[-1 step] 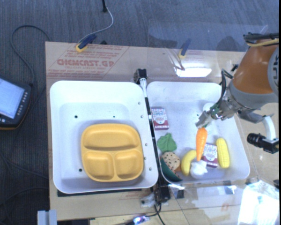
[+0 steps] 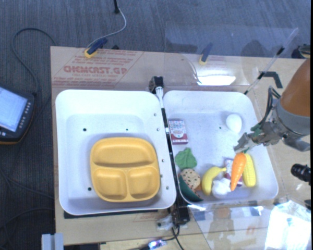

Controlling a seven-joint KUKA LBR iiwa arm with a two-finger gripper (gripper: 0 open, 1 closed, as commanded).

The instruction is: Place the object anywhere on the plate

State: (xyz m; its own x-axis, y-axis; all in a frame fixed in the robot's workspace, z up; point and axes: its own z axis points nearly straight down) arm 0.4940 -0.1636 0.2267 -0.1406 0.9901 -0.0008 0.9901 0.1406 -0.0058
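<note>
The yellow plate (image 2: 125, 168), split into three compartments, lay in the left bin (image 2: 73, 113) with nothing on it. The right bin (image 2: 208, 105) held all the toy food. A white egg (image 2: 233, 122) sat near its far right part, a small red packet (image 2: 177, 130) by the divider, and a green leafy piece (image 2: 186, 159) just below that. Toward the near edge lay a cookie (image 2: 190, 179), a banana (image 2: 213, 174), a white lump (image 2: 220, 188), a corn cob (image 2: 249, 170) and a carrot (image 2: 237, 171), the last two side by side and touching.

The claw (image 2: 249, 141) hung over the right bin's right side, just above the carrot's upper end. Whether its fingers were spread or pressed together, I could not tell; nothing showed between them. The arm's orange band (image 2: 300, 90) sat at the right.
</note>
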